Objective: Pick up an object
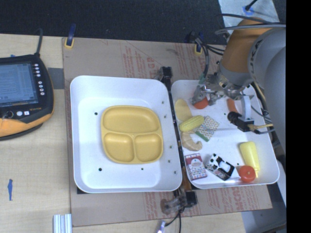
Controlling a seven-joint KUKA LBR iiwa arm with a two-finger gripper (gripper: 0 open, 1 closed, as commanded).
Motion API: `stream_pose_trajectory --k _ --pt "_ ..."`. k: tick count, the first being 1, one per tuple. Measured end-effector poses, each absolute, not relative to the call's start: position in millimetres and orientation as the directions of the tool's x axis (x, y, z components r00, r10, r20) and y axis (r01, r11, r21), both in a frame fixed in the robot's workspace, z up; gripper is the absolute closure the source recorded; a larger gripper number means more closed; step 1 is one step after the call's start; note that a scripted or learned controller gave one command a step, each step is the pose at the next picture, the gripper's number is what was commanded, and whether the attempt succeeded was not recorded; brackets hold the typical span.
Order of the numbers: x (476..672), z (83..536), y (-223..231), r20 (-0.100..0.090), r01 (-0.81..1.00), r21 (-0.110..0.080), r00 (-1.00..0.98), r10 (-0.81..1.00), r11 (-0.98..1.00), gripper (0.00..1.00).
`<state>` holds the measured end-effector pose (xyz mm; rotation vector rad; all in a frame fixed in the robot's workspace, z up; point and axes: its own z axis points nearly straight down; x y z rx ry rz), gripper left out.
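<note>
My gripper [204, 93] is low over the far left part of the right bin [272, 144], right above a small red-orange object [200, 102]. Whether that object is gripped is unclear. A second orange piece [232, 104] lies just to the right of it. Nearby in the same bin lie a pale yellow piece [182, 109], a corn cob [192, 124] and a checkered packet [208, 127].
The right bin also holds a beige piece [190, 142], a red box [195, 168], a black-and-white toy [219, 167] and a yellow bottle [249, 155] with a red cap. The left bin [82, 130] holds a yellow divided plate [131, 132]. A tablet [22, 93] lies far left.
</note>
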<state>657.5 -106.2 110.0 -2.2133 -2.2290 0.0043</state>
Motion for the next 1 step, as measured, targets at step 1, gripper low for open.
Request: stream_pose_trajectory --k 1 --pt "613.7 192.9 -40.0 0.0 1.0 -0.003 -0.007 1.0 0.007 1.0"
